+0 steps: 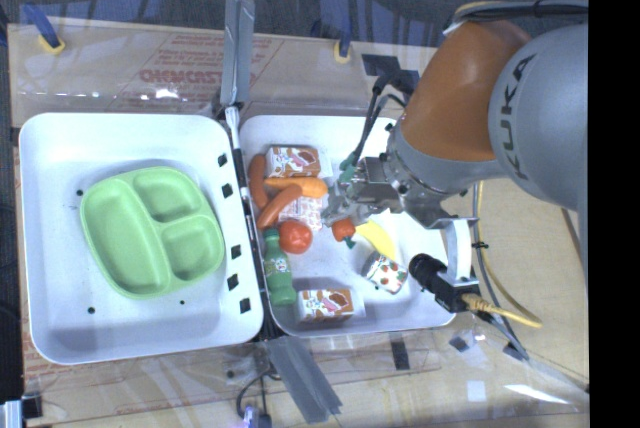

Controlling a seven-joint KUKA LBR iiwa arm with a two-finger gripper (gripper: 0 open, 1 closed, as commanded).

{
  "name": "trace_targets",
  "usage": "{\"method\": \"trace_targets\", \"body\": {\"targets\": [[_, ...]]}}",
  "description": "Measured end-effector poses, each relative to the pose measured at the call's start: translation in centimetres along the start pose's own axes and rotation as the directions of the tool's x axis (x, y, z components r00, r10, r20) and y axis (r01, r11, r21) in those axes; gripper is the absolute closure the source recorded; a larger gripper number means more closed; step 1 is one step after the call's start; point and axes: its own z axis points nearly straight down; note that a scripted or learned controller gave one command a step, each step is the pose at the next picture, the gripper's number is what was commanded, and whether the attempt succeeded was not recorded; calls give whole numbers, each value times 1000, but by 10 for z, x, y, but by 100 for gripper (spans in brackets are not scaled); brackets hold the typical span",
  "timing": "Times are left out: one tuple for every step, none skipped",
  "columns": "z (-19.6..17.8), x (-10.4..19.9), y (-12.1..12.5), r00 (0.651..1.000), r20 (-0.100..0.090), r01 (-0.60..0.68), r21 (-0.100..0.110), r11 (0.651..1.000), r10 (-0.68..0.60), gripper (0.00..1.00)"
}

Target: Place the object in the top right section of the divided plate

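The gripper (345,214) is hanging low over the right bin (425,311), and a small orange-red piece (344,230) is sitting just under its tip; whether the fingers are gripping it cannot be told. That piece is too small to show an axis. The green divided plate (152,229) is lying in the left bin (50,246), its 3 sections bare, long axis running upper-left to lower-right. 1 tomato (295,236) and 2 printed cartons (292,160) are lying nearby.

The grey arm (545,106) carries the letters "KUKA" along its side. Red print on the clear sheet (170,66) behind the bins is too faint to read.
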Motion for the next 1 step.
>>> {"method": "trace_targets", "body": {"targets": [[-21,42,-11,1000,2,16,-6,1000,-16,100]]}}
